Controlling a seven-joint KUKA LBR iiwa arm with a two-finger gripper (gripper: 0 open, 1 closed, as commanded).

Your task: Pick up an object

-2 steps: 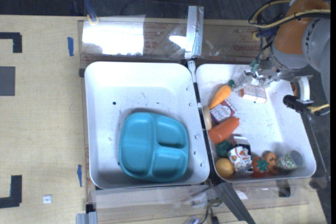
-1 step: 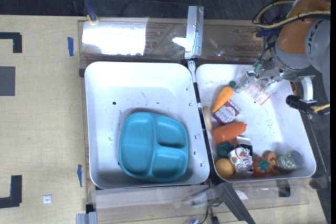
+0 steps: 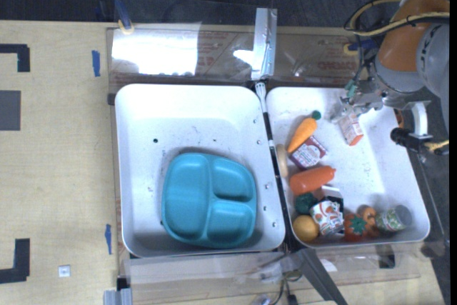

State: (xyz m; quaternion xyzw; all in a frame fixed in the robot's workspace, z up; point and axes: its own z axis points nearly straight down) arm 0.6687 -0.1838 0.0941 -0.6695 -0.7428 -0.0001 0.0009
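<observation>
red-and-white small carton (image 3: 351, 129) – tilted, pinched between fingers (image 3: 349, 111) above right bin (image 3: 400, 175).

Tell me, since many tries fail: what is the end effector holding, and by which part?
The end effector appears to hold a small carton by its top end, above the right bin.

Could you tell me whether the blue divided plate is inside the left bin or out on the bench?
Inside. The blue divided plate lies flat on the floor of the left bin, within its white walls, toward the near side.
</observation>
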